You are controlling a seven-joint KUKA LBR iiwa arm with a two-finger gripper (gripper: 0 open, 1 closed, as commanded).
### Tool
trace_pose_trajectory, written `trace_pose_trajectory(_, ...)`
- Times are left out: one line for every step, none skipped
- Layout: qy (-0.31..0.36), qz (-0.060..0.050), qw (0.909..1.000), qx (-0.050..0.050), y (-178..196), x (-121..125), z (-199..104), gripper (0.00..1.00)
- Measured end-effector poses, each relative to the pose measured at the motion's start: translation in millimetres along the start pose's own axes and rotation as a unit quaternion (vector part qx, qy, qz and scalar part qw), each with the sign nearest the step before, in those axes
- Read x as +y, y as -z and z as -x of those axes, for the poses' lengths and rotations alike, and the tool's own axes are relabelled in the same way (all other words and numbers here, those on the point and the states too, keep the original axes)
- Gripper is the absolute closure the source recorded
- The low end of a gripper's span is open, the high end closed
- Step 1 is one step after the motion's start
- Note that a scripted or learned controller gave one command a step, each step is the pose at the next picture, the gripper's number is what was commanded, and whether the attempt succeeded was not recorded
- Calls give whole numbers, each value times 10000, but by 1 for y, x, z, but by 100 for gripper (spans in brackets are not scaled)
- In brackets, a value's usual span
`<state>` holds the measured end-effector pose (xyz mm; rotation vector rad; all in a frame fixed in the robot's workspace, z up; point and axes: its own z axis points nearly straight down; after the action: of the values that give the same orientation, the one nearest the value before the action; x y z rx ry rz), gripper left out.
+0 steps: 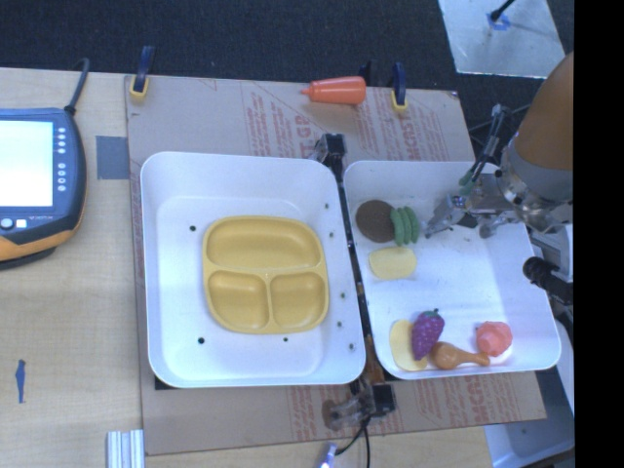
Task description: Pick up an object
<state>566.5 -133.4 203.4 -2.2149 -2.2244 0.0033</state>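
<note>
Hand over right bin's upper part, nothing seen between its tips; how far it stands open cannot be told.

Bench: tan top, cardboard sheet under both bins. Left bin: holds yellow tray, three compartments. Right bin: holds the pickable items. Brown disc touching green piece, just left of hand; pale yellow block just below them; purple grapes, drumstick and pink piece along the near wall, well apart from hand. Orange carrot lies outside the bins on the cardboard. Step, as judged: approach, no grasp yet. Next move calls for lining up over the green piece or disc, nearest to hand, then descending without nudging its neighbour.
</note>
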Motion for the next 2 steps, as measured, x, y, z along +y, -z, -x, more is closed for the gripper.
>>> trace_pose_trajectory(0, 26, 10000, -5, -110, 65, -26, 0)
trace_pose_trajectory(-4, 23, 10000, -4, -14, 85, -4, 0)
